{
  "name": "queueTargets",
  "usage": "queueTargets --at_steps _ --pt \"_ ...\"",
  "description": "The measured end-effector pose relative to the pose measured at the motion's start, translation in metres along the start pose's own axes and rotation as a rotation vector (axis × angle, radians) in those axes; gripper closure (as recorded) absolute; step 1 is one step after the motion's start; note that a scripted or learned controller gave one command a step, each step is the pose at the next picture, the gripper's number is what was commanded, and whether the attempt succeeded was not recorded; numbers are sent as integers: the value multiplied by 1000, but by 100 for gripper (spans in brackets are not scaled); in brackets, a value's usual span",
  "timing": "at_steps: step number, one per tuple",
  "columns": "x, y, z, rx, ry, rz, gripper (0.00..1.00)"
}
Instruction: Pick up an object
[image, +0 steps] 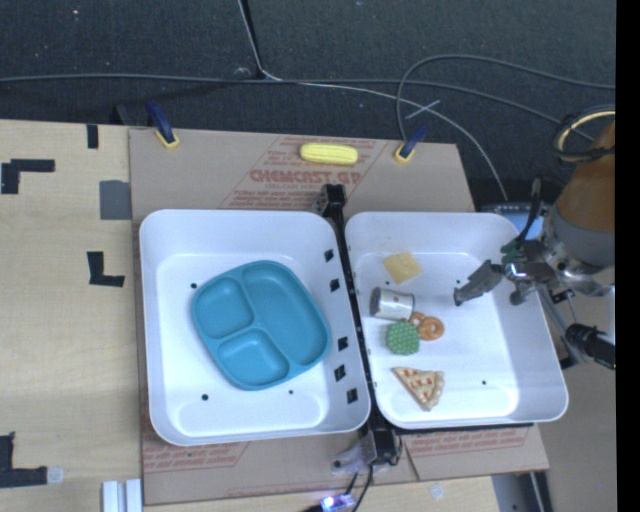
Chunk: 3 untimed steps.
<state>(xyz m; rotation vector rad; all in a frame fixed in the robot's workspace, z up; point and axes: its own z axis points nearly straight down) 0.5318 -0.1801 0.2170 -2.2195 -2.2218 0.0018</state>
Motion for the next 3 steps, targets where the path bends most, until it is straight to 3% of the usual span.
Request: queueTargets --at_steps 2,3 --pt "10 -3 104 5 1 0 0" --pt "10 -3 133 -1 -2 0 0"
